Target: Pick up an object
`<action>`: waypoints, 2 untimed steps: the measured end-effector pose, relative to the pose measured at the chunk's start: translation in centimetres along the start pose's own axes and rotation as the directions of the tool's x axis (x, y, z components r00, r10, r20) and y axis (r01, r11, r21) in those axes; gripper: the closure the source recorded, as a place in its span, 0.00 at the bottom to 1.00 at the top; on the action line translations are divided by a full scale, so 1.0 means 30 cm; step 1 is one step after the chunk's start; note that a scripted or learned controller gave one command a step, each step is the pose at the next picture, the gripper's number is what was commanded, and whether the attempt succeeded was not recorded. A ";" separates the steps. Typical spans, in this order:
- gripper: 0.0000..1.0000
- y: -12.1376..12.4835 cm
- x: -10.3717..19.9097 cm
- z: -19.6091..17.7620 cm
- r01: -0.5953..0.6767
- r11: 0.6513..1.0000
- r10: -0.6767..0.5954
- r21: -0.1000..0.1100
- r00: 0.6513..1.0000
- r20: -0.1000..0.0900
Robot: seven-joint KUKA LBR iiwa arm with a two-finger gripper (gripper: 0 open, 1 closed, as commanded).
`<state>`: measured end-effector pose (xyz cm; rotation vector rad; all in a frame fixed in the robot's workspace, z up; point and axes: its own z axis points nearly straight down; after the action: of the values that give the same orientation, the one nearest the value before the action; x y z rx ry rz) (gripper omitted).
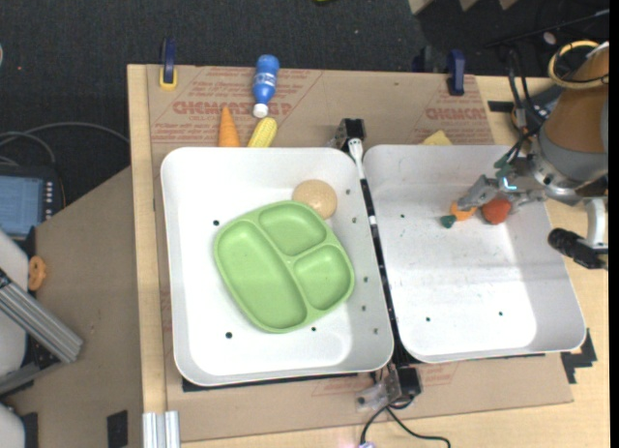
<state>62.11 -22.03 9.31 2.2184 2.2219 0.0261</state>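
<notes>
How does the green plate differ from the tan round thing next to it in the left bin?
The green plate is large, flat and split into three compartments; the tan ball is small, rounded and plain. The plate sits mid-bin; the ball lies by its upper right edge, nearer the bin's back rim. Both rest in the left bin.

The arm (578, 112) comes in from the right edge of the view, its orange band sitting above a grey wrist; the wrist is bent so that the tool end slants down and to the left; the gripper (481, 194) lies low at the end of that slant, pointing leftward; its metal parts show as a pale cluster with a small teal glint; whether the fingers are apart or together cannot be made out.
</notes>
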 end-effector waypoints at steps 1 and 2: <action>1.00 0.006 -0.004 -0.041 0.004 1.000 -0.004 -0.004 1.000 0.011; 0.00 0.005 0.000 -0.036 0.004 1.000 -0.004 0.000 1.000 0.007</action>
<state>62.23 -22.05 10.38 2.2101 2.2228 0.0186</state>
